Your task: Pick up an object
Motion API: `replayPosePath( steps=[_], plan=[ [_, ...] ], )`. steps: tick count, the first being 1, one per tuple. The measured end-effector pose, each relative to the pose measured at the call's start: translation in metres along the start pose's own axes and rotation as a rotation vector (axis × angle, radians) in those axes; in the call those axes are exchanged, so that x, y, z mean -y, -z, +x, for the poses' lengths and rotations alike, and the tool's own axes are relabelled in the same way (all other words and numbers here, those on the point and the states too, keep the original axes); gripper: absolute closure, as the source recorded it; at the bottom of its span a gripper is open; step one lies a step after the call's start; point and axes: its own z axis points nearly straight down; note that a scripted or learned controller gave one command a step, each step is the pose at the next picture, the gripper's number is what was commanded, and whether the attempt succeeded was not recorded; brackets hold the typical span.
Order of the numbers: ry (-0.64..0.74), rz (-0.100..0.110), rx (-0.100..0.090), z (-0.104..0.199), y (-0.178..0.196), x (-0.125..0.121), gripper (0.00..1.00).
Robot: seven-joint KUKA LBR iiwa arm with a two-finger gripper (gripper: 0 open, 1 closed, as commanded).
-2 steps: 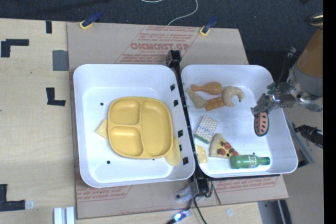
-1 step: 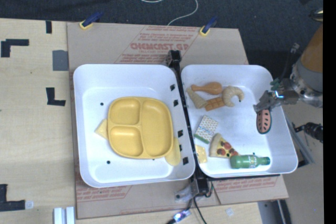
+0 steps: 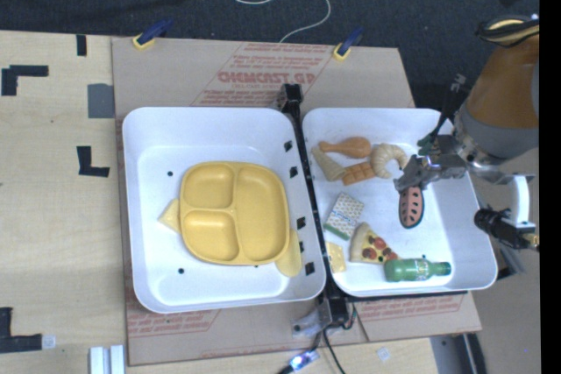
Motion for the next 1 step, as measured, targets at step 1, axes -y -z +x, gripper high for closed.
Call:
replayPosePath(
  steps=[1],
  plan=[
    [0.002,0.0,-0.001,0.0622,-0.0058,-0.0089,1.0]
  ],
)
